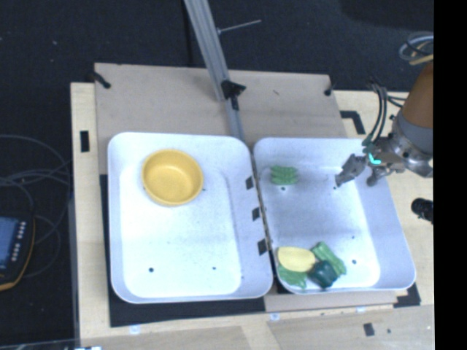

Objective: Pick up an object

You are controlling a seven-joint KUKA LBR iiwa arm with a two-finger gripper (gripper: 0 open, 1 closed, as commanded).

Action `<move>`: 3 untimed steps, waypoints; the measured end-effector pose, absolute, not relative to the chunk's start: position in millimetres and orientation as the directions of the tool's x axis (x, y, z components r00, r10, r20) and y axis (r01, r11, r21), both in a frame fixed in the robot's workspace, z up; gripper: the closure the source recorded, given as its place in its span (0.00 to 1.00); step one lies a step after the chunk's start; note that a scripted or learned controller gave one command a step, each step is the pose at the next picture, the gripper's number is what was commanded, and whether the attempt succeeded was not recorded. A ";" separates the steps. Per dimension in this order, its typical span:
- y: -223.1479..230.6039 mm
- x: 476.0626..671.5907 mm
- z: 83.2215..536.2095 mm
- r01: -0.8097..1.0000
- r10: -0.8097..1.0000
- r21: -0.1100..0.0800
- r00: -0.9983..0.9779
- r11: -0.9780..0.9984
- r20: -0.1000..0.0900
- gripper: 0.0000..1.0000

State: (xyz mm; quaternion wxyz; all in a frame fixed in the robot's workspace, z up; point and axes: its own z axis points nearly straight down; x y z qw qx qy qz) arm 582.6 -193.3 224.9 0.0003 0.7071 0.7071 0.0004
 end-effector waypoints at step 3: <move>-197.1 575.3 126.7 1.000 1.000 -0.003 0.000 0.000 0.000 0.00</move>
